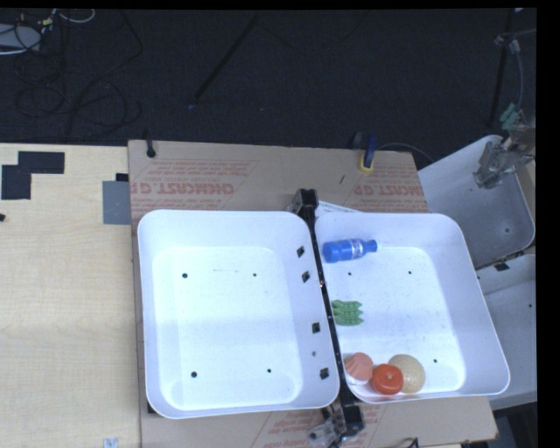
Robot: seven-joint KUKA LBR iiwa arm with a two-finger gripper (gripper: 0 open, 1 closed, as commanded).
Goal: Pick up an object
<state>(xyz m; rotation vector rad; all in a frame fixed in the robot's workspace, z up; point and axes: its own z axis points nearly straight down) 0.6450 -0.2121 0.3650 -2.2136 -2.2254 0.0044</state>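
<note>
Smooth white plastic bins [223, 229], faintly glossy, on matt brown cardboard [262, 175]; pale wood-grain bench [61, 297]; shiny blue plastic bottle [348, 249].

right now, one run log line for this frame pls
stage: pre-grasp | right bin: blue bottle, green item, pink, red, tan pieces | gripper: outside the bins, far right

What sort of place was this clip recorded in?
Probably a robotics lab bench: two white bins side by side on a cardboard sheet, small items like a blue bottle, and cables on the dark floor.
</note>
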